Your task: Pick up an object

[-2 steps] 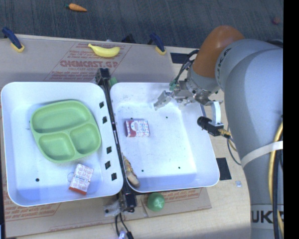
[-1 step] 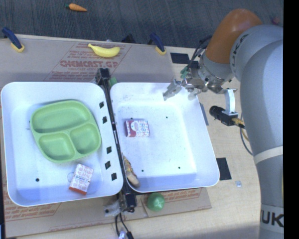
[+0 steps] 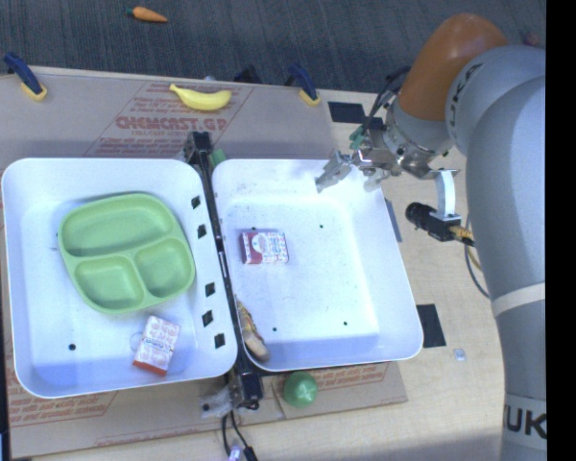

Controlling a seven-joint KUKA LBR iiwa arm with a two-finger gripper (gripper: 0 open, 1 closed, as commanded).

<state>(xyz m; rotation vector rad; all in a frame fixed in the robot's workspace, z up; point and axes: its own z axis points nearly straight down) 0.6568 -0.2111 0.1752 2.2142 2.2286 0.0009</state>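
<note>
A small red and white carton (image 3: 263, 247) lies flat in the right bin (image 3: 365, 286), toward its left side. A second small carton (image 3: 156, 344), orange and white, lies in the left bin (image 3: 29, 257) near its front edge, just below a green divided plate (image 3: 125, 251). My gripper (image 3: 350, 168) hangs over the right bin's far right corner, well up and to the right of the red carton. I see nothing between its fingers.
A yellow banana (image 3: 203, 96) lies on the cardboard behind the bins. A green ball (image 3: 300, 389) sits in front of the right bin. A tan object (image 3: 251, 336) rests at the right bin's front left corner. An orange carrot (image 3: 150, 13) lies on the floor.
</note>
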